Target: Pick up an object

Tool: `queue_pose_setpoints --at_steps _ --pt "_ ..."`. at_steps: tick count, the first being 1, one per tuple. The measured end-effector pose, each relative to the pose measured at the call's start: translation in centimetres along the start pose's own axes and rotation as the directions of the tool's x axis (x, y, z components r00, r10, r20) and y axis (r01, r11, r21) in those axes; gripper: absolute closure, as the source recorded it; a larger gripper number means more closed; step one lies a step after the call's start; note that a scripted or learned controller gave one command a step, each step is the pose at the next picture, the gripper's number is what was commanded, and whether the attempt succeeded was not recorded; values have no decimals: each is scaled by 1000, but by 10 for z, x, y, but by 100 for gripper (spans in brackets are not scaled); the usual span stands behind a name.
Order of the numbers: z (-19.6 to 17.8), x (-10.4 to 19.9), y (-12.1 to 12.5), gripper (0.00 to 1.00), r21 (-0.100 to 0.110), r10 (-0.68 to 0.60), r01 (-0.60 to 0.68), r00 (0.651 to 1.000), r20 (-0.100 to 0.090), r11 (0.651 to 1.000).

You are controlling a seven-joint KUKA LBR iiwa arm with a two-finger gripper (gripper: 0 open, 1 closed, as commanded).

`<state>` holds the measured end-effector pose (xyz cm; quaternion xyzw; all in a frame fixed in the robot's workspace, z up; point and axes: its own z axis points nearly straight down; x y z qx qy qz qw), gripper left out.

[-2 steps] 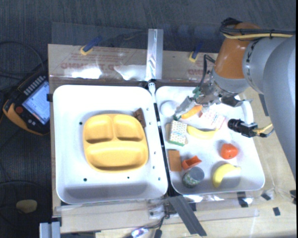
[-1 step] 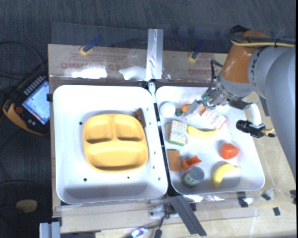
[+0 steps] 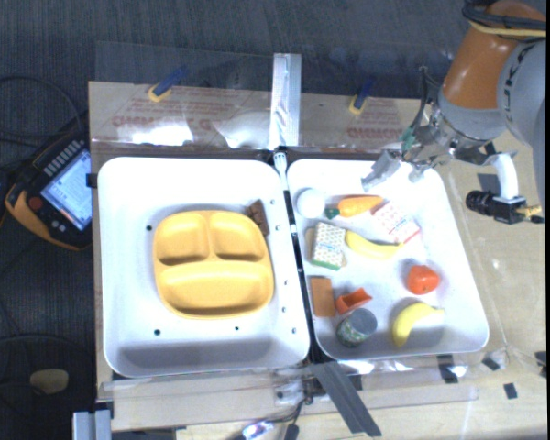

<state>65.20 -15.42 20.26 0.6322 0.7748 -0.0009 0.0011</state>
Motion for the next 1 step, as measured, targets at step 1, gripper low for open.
queue_pose_setpoints --at_steps 1 --pt "43 10 -32 0 3 35 -35 999 0 999"
